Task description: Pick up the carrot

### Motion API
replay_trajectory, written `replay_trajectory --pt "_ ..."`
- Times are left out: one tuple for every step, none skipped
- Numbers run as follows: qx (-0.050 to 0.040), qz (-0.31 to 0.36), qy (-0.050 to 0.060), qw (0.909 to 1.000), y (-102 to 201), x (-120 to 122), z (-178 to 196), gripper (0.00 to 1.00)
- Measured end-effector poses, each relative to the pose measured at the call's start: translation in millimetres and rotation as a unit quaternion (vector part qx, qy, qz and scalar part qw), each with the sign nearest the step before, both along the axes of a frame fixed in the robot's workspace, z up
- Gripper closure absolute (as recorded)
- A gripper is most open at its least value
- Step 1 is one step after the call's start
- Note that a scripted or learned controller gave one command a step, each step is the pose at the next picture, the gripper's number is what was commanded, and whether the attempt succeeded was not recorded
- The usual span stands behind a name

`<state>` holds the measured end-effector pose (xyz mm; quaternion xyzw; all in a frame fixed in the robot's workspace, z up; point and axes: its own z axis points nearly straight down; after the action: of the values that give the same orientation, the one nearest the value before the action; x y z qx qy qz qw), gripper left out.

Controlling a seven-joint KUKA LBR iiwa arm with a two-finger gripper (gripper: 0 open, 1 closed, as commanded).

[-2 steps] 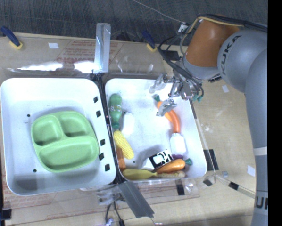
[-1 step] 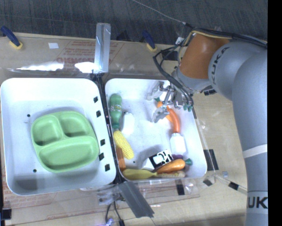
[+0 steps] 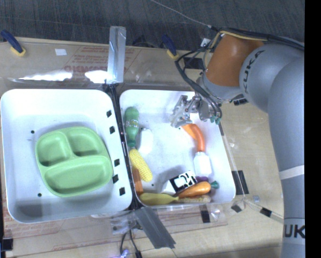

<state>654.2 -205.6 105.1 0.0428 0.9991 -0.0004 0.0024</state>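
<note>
1. Orange plastic carrot [image 3: 196,135] lies curved in the right bin [image 3: 225,144], upper right; likely light, rigid, slick.
2. Gripper [image 3: 188,114] hovers at its upper end; jaws' state cannot be told.
3. Best hold: mid-body, across the width.

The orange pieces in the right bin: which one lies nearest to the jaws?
The curved carrot at the bin's upper right, its top end directly under the gripper. The other orange carrot-like piece lies by the bottom wall, far from it.
</note>
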Motion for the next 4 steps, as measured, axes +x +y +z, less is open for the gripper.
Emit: replay_trajectory --pt "0.0005 0.280 0.003 0.9599 -3 -41 -13 1.00" --pt "0.0005 0.280 0.003 0.9599 -3 -41 -13 0.00" --pt "-0.0001 0.282 0.002 0.9594 -2 -39 -2 1.00" --pt "-0.0005 0.129 -0.001 0.9916 44 -26 50 1.00"
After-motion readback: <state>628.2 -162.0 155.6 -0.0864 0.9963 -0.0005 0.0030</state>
